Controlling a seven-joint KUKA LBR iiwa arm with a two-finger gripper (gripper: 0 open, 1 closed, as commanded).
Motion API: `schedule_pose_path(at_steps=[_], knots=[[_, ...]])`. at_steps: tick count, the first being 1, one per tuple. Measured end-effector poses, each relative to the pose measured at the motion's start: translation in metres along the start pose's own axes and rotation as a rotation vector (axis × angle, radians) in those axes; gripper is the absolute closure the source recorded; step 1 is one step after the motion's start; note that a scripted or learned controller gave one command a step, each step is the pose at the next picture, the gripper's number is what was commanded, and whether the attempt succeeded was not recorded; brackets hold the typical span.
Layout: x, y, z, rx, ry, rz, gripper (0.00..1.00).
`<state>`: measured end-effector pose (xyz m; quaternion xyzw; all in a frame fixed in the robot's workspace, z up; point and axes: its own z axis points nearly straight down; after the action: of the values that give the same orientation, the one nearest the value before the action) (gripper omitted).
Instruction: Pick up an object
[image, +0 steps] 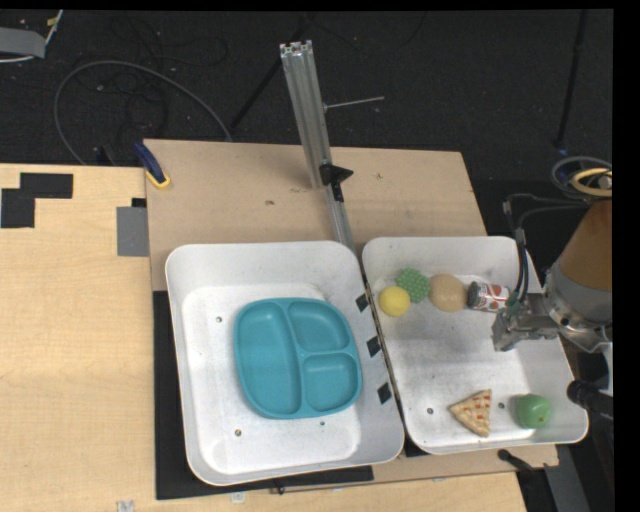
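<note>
two shallow white plastic bins are seen side by side on the bench. a smooth teal divided tray (298, 356) lies in the middle of the left bin (200, 290). along the far edge of the right bin (430, 380) a yellow ball (394, 301), a bumpy green ball (412, 283), a tan egg-shaped ball (447, 294) and a small red and white can (489, 296) are lined up. a pizza slice (472, 411) and a green apple (531, 409) are placed at the near right corner. the gripper (512, 332) is seen at the right edge, just beside the can; how far it is open cannot be told, and nothing is seen held.
</note>
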<state>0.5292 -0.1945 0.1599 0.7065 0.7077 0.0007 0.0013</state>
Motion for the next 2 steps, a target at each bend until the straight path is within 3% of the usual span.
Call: schedule_pose_path(at_steps=[2], knots=[[0.007,0.007,-0.111,-0.001,-0.001,0.0,1.0]])
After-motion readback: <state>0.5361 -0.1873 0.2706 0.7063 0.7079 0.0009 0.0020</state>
